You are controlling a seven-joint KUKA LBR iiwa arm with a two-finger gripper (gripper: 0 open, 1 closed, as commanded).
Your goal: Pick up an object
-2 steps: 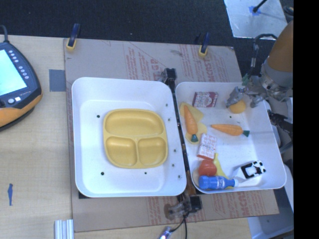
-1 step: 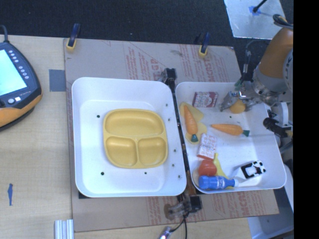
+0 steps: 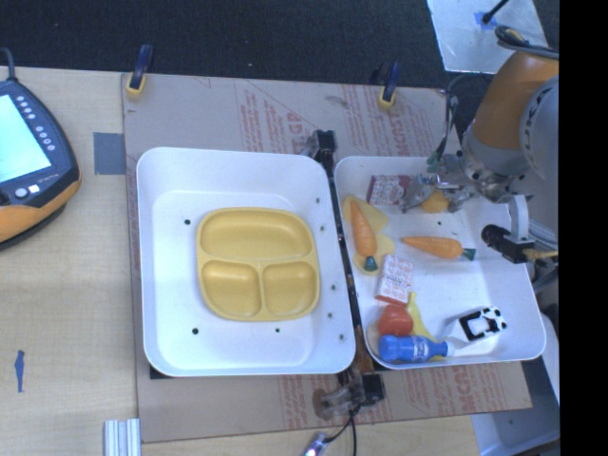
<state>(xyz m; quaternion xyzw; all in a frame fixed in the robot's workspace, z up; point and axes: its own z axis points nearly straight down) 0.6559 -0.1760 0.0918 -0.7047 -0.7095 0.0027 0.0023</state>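
Note:
My gripper (image 3: pixel 434 194) is low over the far part of the right bin (image 3: pixel 518 297). It stands open, one finger on each side of a small yellow-orange object (image 3: pixel 434 202) that lies on the bin floor. Close to its left lies a small printed packet (image 3: pixel 386 190). Elsewhere in this bin are an orange carrot (image 3: pixel 362 233) along the left wall, a second carrot (image 3: pixel 435 247) in the middle, another packet (image 3: pixel 396 278), a red object (image 3: pixel 395 319), a blue bottle (image 3: pixel 410 350) and a black-and-white piece (image 3: pixel 483 324).
The left bin (image 3: pixel 161 255) holds a yellow divided plate (image 3: pixel 258 261). A handheld control pad (image 3: pixel 24 160) lies at the bench's left edge. Clamps (image 3: pixel 388 82) pin the cardboard sheet at the back. The arm's orange band (image 3: pixel 508 93) rises at the right.

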